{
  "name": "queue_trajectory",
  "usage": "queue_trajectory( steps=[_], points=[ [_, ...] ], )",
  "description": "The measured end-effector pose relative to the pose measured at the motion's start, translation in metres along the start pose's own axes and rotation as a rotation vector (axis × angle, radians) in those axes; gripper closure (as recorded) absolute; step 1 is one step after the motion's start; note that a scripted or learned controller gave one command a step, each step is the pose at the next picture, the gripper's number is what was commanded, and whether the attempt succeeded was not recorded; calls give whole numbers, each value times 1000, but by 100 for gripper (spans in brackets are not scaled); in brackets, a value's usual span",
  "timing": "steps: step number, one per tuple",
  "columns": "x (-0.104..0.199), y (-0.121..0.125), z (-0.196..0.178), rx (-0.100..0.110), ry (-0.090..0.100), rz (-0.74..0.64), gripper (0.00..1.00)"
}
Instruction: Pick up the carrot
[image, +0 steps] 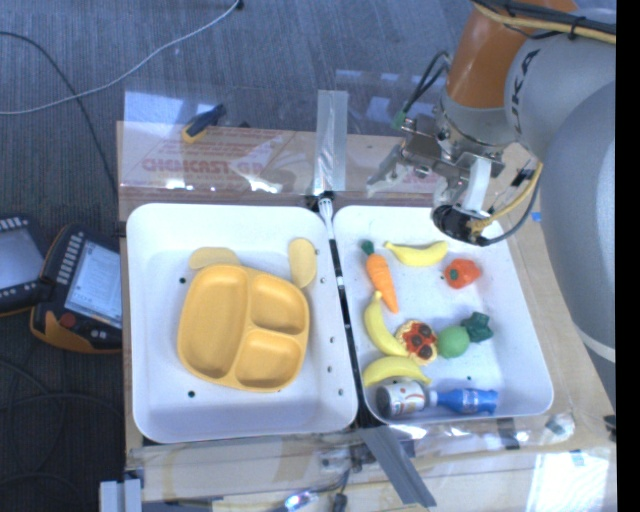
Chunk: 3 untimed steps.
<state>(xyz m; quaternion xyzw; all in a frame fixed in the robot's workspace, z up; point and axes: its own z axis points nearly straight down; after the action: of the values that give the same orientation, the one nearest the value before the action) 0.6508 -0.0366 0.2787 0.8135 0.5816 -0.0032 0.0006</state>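
The carrot is orange with a green top and lies near the back left of the right bin, pointing towards the front. It rests on the bin floor with nothing touching it. My gripper hangs above the back rim of the right bin, up and to the right of the carrot and well apart from it. Nothing shows held under it.
Around the carrot lie a small banana, a red tomato, a larger banana, a green fruit, a can and a blue bottle. The left bin holds a yellow divided plate.
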Motion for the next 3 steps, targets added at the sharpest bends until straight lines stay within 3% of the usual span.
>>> queue_trajectory(
  steps=[1,2,3],
  points=[
    [-8,21,98,3,-3,89,0],
    [-66,-14,155,4,1,108,0],
    [-70,-7,190,-11,4,-188,0]
  ],
)
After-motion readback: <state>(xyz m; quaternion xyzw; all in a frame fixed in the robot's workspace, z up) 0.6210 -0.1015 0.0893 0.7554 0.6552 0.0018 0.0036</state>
